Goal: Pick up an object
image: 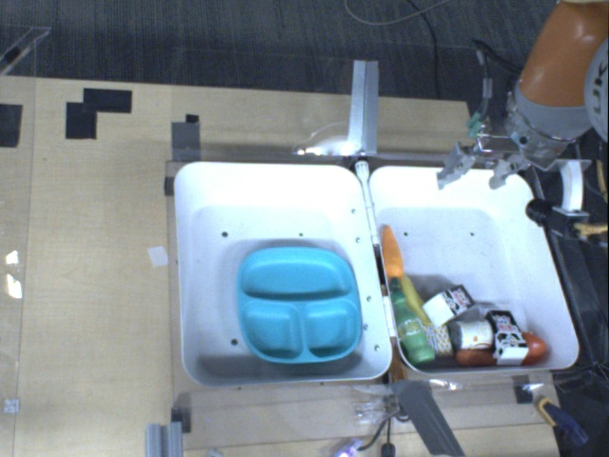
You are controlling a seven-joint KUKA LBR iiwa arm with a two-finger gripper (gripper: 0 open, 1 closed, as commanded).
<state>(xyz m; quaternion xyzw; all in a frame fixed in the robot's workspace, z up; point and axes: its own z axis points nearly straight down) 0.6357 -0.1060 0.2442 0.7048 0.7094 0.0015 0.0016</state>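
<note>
Your arm (pixel 561 60) hangs over the right bin's (pixel 476 236) far right corner. The pincer (pixel 476 167) is spread wide apart, holding nothing, above the bin's far rim.

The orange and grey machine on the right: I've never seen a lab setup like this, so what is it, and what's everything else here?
It is a robot arm, seen by one camera looking down at a slant. Its two-finger gripper hangs open, holding nothing, over the far edge of the right bin. That bin's near end holds a pile: a green bottle, an orange carrot-like piece, a can and small packages. The left bin holds a blue divided plate.
</note>
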